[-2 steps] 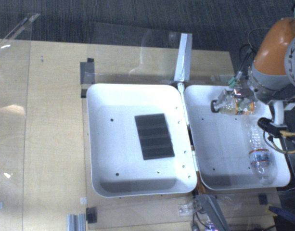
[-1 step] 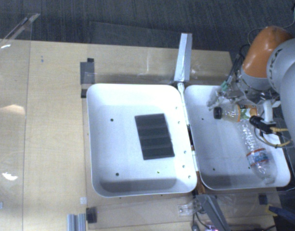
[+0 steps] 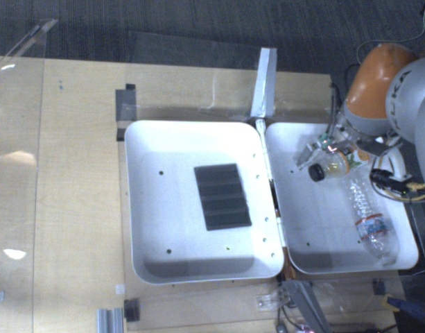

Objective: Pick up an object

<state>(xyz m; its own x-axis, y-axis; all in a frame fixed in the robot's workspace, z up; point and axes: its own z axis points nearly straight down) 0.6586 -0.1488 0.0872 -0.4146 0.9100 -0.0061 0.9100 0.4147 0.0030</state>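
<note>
Clear plastic bottle [image 3: 368,220] lies on its side in the right bin [image 3: 316,248], near that bin's right wall. Above it the hand [image 3: 328,155] sits low at the bin's back, apparently beside a small dark-capped item [image 3: 317,173]; whether it grips anything I cannot tell. A dark ridged slab [image 3: 222,196] lies in the left bin [image 3: 157,207].

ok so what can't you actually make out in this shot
- Gripper, camera view: too small and cluttered with cables to tell open from shut, or whether it touches anything.
- Small object with a black cap under it: too small to identify.
- Clear bottle in the right bin: transparent against white, outline faint.
- Arm: cut off by the right edge.
- Dark slab in the left bin: material unclear.
</note>
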